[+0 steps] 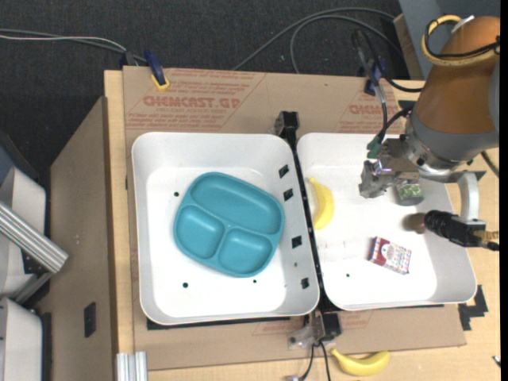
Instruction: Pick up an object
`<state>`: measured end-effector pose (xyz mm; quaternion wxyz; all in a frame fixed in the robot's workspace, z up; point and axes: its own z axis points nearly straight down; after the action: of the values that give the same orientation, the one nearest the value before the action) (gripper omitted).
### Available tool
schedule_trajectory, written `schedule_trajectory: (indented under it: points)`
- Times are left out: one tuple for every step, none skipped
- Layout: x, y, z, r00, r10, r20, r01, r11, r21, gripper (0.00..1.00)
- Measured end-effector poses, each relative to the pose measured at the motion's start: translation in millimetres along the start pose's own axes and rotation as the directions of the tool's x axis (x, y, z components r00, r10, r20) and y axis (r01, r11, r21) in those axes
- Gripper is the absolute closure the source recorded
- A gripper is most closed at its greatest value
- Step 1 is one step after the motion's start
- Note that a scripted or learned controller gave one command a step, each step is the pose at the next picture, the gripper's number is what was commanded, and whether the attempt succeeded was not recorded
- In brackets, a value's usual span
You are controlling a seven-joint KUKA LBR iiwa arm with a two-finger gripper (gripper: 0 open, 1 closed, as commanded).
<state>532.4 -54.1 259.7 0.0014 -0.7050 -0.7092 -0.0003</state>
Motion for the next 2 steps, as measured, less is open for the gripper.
schedule_trajectory:
  points:
    - [41, 32, 10, 1.0, 0.001, 0.002, -0.001, 1.0, -0.004, 1.0]
    - [100, 50, 13, 1.0, -0.002, 0.0, 0.002, 1.0, -0.004, 1.0]
